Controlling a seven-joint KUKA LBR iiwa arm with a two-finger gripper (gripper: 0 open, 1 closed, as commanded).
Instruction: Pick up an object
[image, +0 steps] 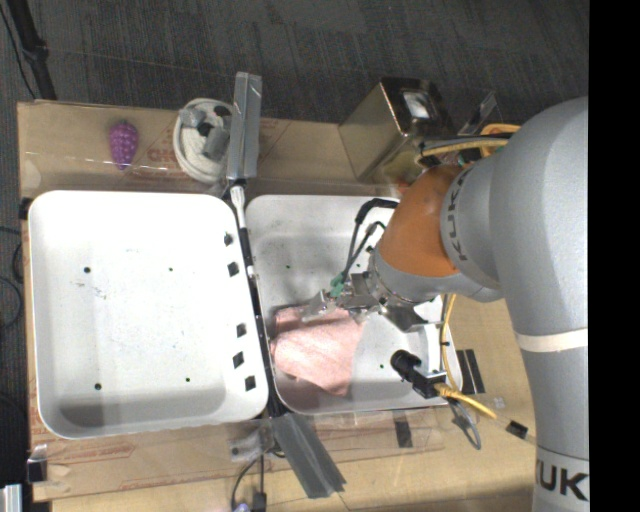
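Observation:
A pink soft cloth-like object (315, 355) lies in the right bin (300, 225), toward its near left corner. My gripper (338, 297) reaches down from the grey and orange arm right at the top edge of the pink object. The wrist and arm hide the fingertips.
The left bin (130, 300) sits beside the right one, with a metal divider bar (243, 130) between them at the back. A purple object (123, 143) and a white cable coil (200, 135) rest on the bench behind the left bin. A brown box (390, 125) stands behind the right bin.

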